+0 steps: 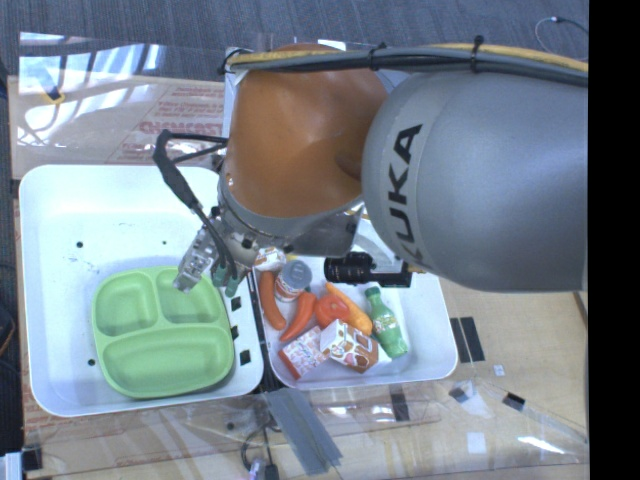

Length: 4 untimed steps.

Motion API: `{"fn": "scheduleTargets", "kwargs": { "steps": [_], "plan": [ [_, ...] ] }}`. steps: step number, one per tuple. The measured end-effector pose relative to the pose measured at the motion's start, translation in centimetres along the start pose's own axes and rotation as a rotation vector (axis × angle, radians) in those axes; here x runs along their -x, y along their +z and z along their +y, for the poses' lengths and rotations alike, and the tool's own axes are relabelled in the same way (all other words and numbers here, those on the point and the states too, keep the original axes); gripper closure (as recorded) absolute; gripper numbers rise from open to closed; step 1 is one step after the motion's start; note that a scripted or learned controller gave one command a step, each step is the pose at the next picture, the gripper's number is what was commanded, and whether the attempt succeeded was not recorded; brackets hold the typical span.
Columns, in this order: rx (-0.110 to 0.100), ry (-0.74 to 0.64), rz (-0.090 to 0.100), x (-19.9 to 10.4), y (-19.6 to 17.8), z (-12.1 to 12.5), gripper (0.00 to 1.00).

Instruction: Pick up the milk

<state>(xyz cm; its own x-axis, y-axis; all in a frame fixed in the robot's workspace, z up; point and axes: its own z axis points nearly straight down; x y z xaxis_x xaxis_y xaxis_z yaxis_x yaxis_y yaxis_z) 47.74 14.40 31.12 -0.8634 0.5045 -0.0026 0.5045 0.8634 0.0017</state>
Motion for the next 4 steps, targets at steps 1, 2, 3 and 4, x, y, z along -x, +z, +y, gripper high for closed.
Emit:
{"fn": "scheduleTargets", "kwargs": {
  "steps": [1, 2, 3, 4],
  "plan": [
    [0.0, -0.244, 0.0, -3.6, 0.7, 6.0, 1.0],
    [-0.002, -0.402, 0.003, -1.4, 5.0, 2.3, 1.0],
    [-0.002, -0.574, 0.003, -0.4, 6.3, 0.7, 1.0],
    [0.0, -0.601, -0.002, 0.8, -4.3, 4.5, 1.0]
  ]
}}
